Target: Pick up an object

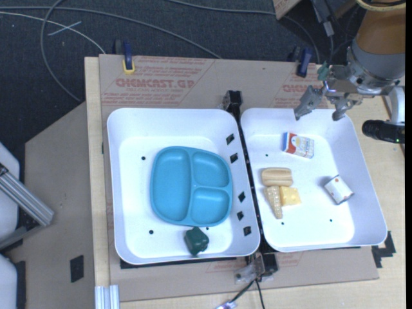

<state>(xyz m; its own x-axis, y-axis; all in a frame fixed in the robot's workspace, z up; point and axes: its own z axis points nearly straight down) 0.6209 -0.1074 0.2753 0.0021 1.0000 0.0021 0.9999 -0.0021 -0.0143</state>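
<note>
**Gripper open over right bin's far edge, nothing held**

Brown board (193,76) under both bins carries red print reading roughly "CHEMCAST GP"; the rest is too faint to read. Left bin (125,172) holds a blue divided plate (191,186), long axis running near to far, and a dark green lump (196,239) just beside its near edge. Right bin (360,224) holds the small objects. Arm (380,31) comes in from the upper right; gripper (322,107) hangs over the right bin's far rim, fingers (304,106) spread apart, nothing between them.

Closest object is a white carton with red and blue print (297,145), near the gripper toward the camera, long axis left-right, slightly tilted; its print is unreadable. Further toward the camera lie a tan bread roll (277,175), long axis left-right, a corn cob (275,202) pointing near-far, and a yellow wedge (290,197), the three touching. A small white can (338,190) lies on its side to their right, well apart, axis diagonal.
</note>
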